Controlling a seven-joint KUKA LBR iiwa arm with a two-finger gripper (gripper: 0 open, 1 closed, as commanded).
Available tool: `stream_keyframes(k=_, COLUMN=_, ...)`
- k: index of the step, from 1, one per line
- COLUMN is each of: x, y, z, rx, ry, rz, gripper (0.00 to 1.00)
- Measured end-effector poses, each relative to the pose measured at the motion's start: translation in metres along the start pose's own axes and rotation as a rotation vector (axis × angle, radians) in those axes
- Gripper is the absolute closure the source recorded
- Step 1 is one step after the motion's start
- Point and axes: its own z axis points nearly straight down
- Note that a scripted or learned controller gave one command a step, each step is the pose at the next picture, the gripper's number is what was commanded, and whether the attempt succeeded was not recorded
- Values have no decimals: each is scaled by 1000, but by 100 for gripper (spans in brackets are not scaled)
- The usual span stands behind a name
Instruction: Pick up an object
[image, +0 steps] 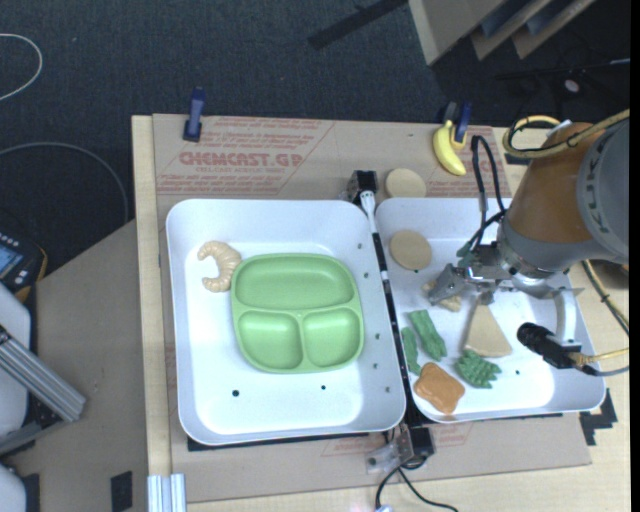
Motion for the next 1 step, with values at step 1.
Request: stream_keyframes(k=1, x=-1, y=6, z=-20, rx=-21, ry=-5, rz=0, gripper=100)
